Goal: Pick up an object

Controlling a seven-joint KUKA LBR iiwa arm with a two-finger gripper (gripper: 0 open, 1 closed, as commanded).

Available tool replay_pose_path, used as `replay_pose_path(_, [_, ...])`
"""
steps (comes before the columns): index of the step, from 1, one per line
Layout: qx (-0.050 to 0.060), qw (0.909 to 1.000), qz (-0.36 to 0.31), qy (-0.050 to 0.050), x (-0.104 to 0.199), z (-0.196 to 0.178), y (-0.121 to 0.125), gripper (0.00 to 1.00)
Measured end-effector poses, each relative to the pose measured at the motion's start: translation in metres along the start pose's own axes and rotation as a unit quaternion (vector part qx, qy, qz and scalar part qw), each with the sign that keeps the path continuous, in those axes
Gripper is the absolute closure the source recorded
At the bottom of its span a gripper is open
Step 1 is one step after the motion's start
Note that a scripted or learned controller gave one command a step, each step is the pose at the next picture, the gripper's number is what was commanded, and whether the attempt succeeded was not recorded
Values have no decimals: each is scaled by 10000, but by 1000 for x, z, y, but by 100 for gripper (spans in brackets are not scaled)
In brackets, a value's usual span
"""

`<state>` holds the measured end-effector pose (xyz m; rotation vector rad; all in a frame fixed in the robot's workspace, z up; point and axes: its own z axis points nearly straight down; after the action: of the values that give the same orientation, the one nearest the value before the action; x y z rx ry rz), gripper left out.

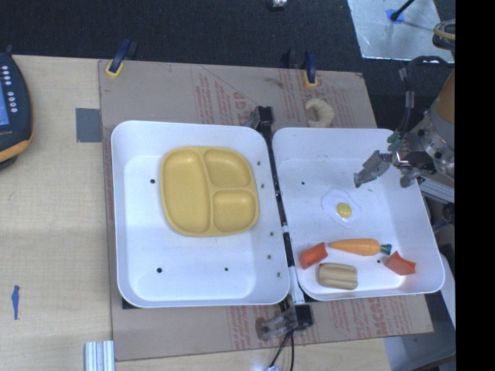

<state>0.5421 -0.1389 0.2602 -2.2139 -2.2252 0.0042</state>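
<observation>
The right bin (pixel 402 207) holds a fried egg (pixel 341 206) near its middle. Along its front lie an orange carrot (pixel 356 246), a red wedge (pixel 312 255), another red piece (pixel 401 264) and a tan bread roll (pixel 337 275). My gripper (pixel 388 173) hangs over the bin's upper right part, up and to the right of the egg. Its fingers are spread open with nothing between them.
The left bin (pixel 139 277) carries a yellow divided plate (pixel 209 190). A pale croissant-shaped piece (pixel 319 112) lies on the cardboard behind the right bin. A control pendant (pixel 11 107) sits at the far left, and clamps (pixel 117 59) hold the cardboard's back edge.
</observation>
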Motion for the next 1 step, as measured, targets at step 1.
replay_pose_path(1, [37,10000,-10,5,4,96,23,0])
